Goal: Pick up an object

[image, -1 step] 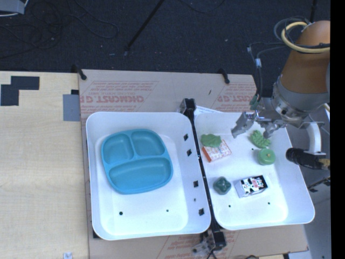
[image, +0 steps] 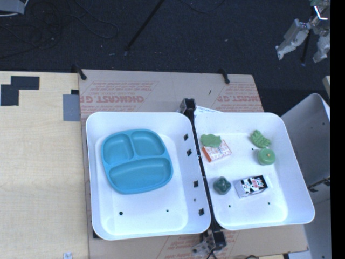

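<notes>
the gripper point(image: 302, 34) is seen raised at the upper right, its grasp state cannot be told, and the small items in the right bin point(image: 291, 198) lie well below-left of it

A pale grey metal gripper point(image: 302, 36) is seen against dark floor. Angular light-grey plates and thin dark rods are shown, with a small greenish part at its top.
</notes>
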